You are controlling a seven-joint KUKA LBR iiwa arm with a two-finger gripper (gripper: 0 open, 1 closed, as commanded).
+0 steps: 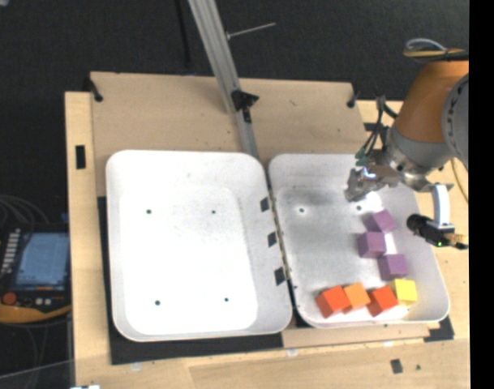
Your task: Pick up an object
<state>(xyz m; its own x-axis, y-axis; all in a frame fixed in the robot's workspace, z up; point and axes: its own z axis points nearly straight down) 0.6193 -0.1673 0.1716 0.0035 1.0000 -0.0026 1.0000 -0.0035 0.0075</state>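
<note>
The gripper (pixel 361 186), fingers unclear, hangs over the smooth right bin (pixel 311 241) holding three purple blocks (pixel 373 244), three orange blocks (pixel 336 300), and one yellow block (pixel 405 289).

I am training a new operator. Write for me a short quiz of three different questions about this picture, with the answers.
1. True or false: all the blocks lie in the right bin.
2. How many purple blocks are there?
3. Multiple choice: where is the claw? A) over the left bin; B) over the far part of the right bin, beyond the nearest purple block; C) outside both bins.

Key: 1 true; 2 three; 3 B.
</note>
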